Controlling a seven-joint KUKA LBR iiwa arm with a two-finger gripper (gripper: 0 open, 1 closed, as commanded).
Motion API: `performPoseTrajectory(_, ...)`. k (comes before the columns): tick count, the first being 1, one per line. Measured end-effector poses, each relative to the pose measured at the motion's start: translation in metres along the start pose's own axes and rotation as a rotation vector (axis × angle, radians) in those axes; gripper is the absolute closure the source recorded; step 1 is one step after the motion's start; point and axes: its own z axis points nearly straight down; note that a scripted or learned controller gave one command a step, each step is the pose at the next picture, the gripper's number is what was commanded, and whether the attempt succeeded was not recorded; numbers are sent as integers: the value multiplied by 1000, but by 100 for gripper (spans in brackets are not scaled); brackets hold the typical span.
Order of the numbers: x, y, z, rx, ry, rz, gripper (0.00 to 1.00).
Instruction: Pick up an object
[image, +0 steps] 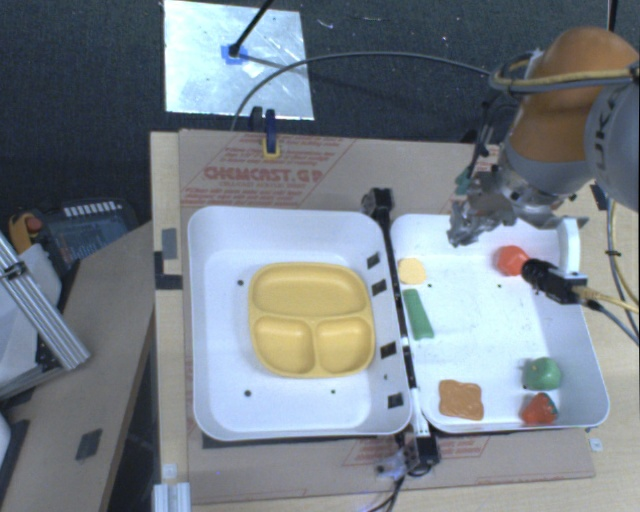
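My gripper (464, 236) hangs over the far part of the right bin (580, 345), near its back wall. Nothing shows between its fingers. A small pale yellow round piece (411, 270) lies just left and nearer of it. An orange-red ball-like item (511, 260) sits to its right. A green stick (418, 313) lies along the bin's left side. At the near end are a brown cookie-like piece (461, 399), a green round item (543, 373) and a red item (539, 408).
The left bin (215, 300) holds a yellow divided tray (308, 318). A black divider with clips (390, 300) runs between the bins. The middle floor of the right bin is bare white.
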Motion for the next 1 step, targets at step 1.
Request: performPoseTrajectory(1, 43, -7, 5, 0, -1, 1, 100)
